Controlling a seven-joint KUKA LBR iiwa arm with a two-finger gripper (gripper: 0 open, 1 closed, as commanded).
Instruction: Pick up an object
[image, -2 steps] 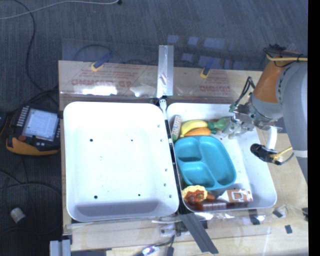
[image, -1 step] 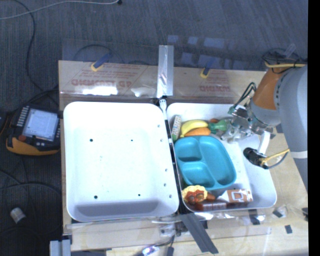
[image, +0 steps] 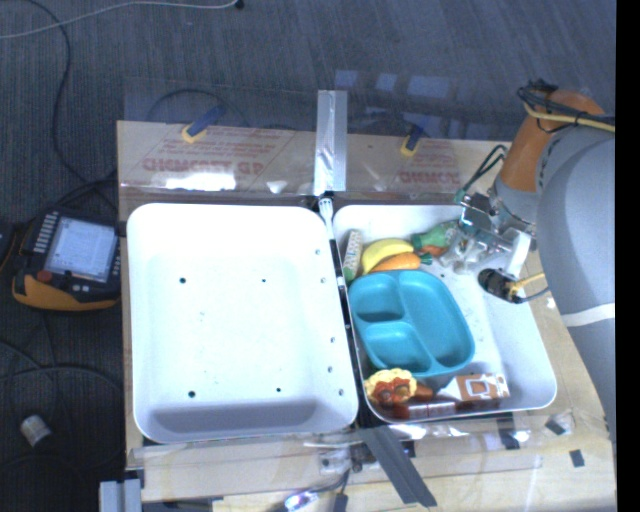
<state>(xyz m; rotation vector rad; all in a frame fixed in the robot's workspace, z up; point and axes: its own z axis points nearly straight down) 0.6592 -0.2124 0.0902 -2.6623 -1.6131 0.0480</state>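
The right bin (image: 525, 345) holds a blue divided tray (image: 410, 320). Behind the tray lie a yellow banana (image: 385, 251), an orange fruit (image: 397, 263) and a green toy (image: 436, 240). A striped grey piece (image: 352, 253) leans at the bin's left wall. In front of the tray sit a yellow-red toy food (image: 390, 384) and a brown box (image: 478, 387). My gripper (image: 468, 250) hangs low over the bin's far right corner, just right of the green toy.
The left bin (image: 235, 320) lies beside the right one. A taped transparent sheet (image: 250, 160) covers the bench behind both bins. A handheld pendant (image: 68, 258) rests on the floor at left. The grey arm (image: 585, 220) fills the right side.
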